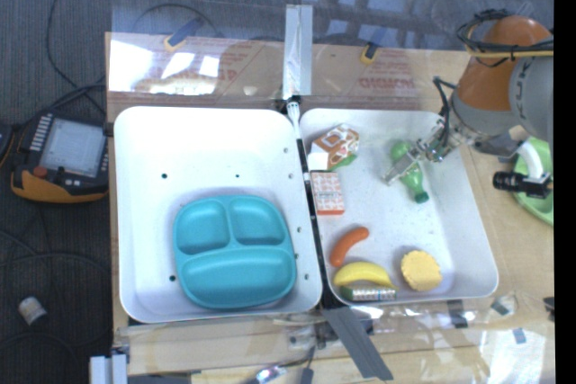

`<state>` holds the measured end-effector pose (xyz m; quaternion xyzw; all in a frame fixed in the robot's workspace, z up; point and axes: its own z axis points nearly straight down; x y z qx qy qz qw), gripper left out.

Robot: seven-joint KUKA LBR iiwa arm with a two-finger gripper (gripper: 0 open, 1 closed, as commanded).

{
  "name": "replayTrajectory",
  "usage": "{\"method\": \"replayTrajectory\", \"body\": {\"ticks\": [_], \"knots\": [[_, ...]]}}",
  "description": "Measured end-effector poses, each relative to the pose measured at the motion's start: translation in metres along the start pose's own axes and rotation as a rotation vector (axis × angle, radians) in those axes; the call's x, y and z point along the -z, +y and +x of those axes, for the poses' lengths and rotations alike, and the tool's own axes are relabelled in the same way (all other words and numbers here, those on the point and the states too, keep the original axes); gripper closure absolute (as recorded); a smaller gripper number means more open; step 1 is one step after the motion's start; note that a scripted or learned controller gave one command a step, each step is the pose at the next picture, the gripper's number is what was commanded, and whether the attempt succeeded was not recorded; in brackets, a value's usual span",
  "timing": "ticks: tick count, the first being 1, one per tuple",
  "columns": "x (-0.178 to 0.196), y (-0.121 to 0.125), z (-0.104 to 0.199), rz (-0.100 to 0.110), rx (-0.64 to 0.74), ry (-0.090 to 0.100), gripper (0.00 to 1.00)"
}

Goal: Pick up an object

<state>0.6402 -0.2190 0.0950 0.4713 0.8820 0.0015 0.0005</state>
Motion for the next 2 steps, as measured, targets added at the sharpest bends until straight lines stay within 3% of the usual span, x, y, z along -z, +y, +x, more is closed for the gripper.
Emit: {"method": "replayTrajectory", "body": {"ticks": [1, 2], "knots": [[0.009, 0.002, 0.001, -0.003, 0.001, 0.001, 1.0], [0.128, 0.032, 0.049, 0.002, -0.127, -0.002, 1.0]]}}
